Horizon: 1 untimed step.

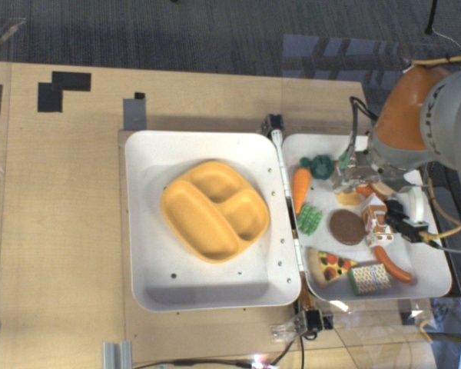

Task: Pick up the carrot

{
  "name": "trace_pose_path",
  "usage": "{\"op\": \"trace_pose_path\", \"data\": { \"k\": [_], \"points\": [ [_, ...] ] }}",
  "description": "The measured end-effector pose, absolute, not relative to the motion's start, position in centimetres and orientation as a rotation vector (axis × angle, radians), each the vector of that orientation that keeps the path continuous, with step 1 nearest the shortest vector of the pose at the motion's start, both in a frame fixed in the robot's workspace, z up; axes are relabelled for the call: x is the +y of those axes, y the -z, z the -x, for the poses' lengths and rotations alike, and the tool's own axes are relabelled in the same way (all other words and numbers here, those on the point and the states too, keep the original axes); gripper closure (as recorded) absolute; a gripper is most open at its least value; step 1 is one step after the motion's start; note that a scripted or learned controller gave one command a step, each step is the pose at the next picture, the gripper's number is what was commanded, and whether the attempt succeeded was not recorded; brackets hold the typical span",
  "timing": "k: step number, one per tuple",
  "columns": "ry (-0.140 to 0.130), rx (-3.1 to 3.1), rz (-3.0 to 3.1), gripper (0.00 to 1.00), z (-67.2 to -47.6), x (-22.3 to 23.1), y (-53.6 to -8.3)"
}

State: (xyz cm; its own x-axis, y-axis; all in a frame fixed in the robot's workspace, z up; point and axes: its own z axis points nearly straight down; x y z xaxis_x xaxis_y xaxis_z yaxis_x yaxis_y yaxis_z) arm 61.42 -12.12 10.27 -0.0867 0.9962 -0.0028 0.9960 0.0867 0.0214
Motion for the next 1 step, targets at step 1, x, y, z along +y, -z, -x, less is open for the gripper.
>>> {"op": "trace_pose_path", "data": {
  "k": [1],
  "points": [
    [-0.02,2.304,-2.113,0.0,-61.37,-12.13,-10.18]
  ]
}}
